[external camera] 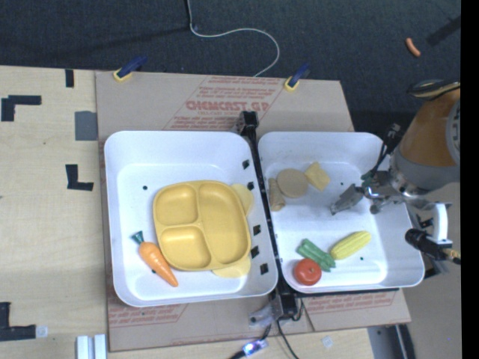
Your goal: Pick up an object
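Note:
The right bin (374,149) holds a round tan piece (292,183), a pale yellow wedge (317,175), a yellow corn cob (350,244), a green pod (316,252) and a red tomato (307,272). My gripper (346,200) reaches in from the right over the middle of this bin. It sits to the right of the tan piece and farther back than the corn cob. Nothing is seen in its grasp.
The left bin (123,163) carries a yellow divided plate (202,224) and an orange carrot (157,261) at its front left. A black divider (258,200) runs between the bins. The arm's grey and orange body (430,152) overhangs the right bin's right rim.

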You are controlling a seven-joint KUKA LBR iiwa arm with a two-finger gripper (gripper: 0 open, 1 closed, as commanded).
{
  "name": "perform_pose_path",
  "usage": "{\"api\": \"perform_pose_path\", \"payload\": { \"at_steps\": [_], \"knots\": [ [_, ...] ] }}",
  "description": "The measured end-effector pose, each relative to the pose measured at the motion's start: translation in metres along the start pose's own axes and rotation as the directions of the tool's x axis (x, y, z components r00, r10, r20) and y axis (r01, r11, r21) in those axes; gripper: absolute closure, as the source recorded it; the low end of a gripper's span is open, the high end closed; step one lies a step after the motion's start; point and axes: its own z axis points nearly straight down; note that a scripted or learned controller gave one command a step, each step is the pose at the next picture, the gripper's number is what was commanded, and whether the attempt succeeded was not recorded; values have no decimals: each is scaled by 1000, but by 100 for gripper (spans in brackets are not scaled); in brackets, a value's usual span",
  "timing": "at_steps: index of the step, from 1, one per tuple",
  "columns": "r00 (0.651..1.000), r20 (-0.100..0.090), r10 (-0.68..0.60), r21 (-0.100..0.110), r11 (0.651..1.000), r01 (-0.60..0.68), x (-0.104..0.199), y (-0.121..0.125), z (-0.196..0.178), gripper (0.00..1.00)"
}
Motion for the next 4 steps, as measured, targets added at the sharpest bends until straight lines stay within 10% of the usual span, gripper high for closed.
{"api": "perform_pose_path", "payload": {
  "at_steps": [1,2,4],
  "knots": [
    [1000,2,-1,-5,1000,1,1,0,49,0],
    [1000,3,-1,-8,1000,1,1,1,35,100],
    [1000,1,0,-9,1000,0,0,-11,-62,100]
  ]
}}
